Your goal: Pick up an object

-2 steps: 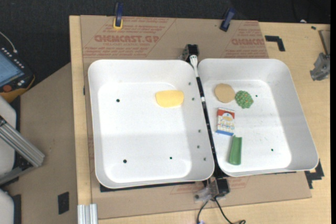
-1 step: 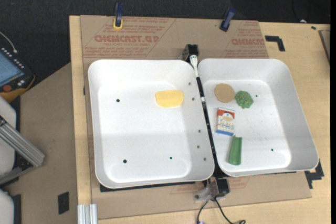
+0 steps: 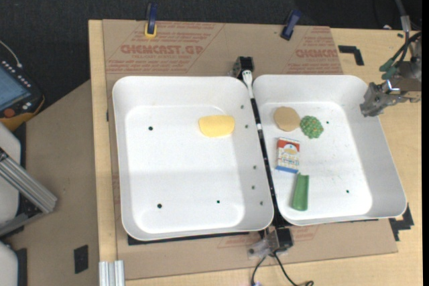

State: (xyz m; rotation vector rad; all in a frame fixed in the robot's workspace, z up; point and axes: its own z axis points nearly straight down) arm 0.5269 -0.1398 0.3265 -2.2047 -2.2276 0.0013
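The left bin (image 3: 134, 144) holds a yellow, lemon-like lump (image 3: 216, 126) near its back right. In the right bin (image 3: 362, 164) a tan round piece (image 3: 287, 118) lies beside a bumpy green ball (image 3: 311, 126). A small red, white and blue box (image 3: 288, 155) lies in front of them, and a green cylinder (image 3: 299, 192) sits nearer the front wall. My gripper (image 3: 373, 102) hangs over the right bin's far right rim, well to the right of the green ball, with nothing seen in it.
The bins sit on a cardboard sheet (image 3: 201, 43) held by two clamps (image 3: 151, 22) at the back. A black divider with a connector (image 3: 244, 68) runs between the bins. Cables (image 3: 268, 258) trail off the front edge.
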